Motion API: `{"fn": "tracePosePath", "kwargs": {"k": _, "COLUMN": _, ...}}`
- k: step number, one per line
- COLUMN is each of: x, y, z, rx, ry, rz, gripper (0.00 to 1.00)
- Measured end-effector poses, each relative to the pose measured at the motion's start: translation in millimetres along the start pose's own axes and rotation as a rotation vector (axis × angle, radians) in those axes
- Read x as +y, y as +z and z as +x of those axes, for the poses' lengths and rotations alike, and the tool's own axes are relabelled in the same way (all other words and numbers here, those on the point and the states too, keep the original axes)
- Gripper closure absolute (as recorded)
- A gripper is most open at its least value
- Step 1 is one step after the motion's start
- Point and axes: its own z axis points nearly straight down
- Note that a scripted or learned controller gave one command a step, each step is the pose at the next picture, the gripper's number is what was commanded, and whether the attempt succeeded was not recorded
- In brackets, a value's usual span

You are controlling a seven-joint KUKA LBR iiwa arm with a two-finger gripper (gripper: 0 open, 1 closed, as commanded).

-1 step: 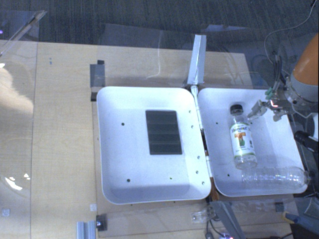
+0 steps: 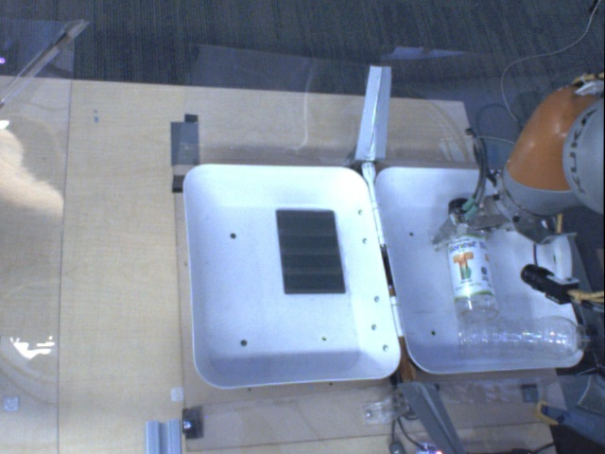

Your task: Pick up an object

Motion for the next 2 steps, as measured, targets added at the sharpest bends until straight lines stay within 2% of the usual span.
{"fn": "tracePosePath", "kwargs": {"k": 1, "x": -29.8, "y": 3.0, "z": 2.3, "rx": -0.007, "ry": -0.024, "rz": -0.019, "gripper": 0.00}}
{"fn": "tracePosePath", "kwargs": {"k": 2, "x": -52.6, "y": 3.0, "z": -6.3, "rx": -0.006, "ry": -0.049, "rz": -0.015, "gripper": 0.00}}
